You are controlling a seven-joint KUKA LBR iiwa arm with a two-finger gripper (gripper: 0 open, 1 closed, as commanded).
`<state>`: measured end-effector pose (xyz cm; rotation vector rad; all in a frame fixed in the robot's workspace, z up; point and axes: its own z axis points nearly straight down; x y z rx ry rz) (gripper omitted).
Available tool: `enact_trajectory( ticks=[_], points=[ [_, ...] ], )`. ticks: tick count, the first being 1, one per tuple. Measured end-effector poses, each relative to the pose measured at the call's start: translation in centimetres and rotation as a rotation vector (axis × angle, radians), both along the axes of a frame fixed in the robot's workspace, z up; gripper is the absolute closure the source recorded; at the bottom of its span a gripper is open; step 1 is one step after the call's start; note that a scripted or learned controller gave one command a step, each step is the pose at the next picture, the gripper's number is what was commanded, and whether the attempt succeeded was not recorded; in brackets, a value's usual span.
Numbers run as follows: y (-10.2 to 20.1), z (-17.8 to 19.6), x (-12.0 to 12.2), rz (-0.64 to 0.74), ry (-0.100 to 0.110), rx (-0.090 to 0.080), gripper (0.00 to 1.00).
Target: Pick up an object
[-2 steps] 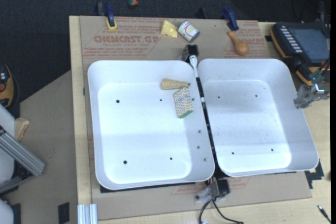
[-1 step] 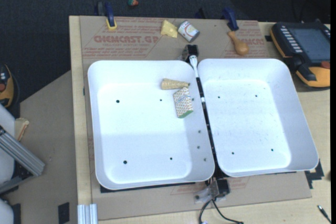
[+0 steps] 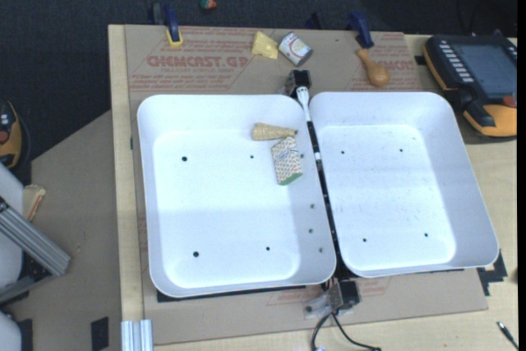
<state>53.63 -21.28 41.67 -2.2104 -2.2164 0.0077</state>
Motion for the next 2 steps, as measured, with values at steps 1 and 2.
enact_trajectory(
  ticks=[1, 2],
  points=[
    [7.0, -9.7, 2.1, 0.005, -0.003, 0.000, 1.00],
    [16.0, -20.7, -0.8, 0.005, 0.001, 0.001, 1.00]
  ],
)
